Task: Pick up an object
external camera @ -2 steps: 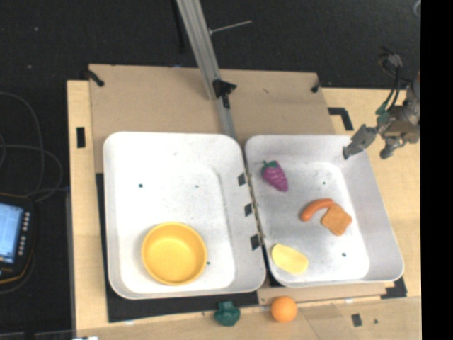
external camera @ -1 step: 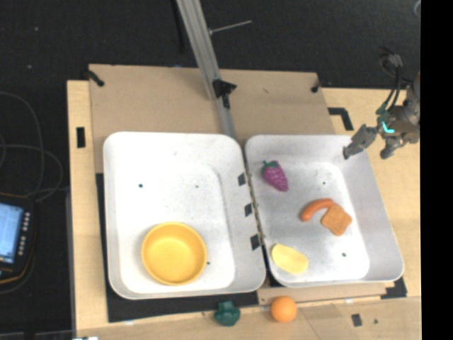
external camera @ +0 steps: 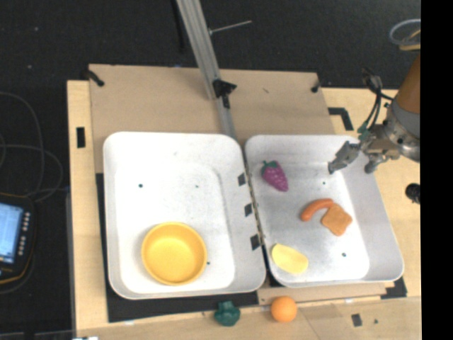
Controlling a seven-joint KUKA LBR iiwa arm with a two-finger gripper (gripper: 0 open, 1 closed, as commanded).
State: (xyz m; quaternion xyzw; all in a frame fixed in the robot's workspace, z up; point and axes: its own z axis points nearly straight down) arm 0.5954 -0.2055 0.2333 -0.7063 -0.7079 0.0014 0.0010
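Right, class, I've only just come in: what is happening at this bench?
A robot arm reaches in from the right, its gripper open above the upper right part of the right bin, holding nothing. That bin holds a purple grape bunch, an orange sausage, a toast-coloured piece and a pale yellow piece. A yellow bowl sits in the left bin. Nothing is picked up yet.

A pale wooden bench (external camera: 81, 211) topped with a brown board (external camera: 156, 101) stands on dark black floor (external camera: 85, 20), a slanted metal pole (external camera: 202, 41) rising behind and a lit screen (external camera: 10, 236) at left.
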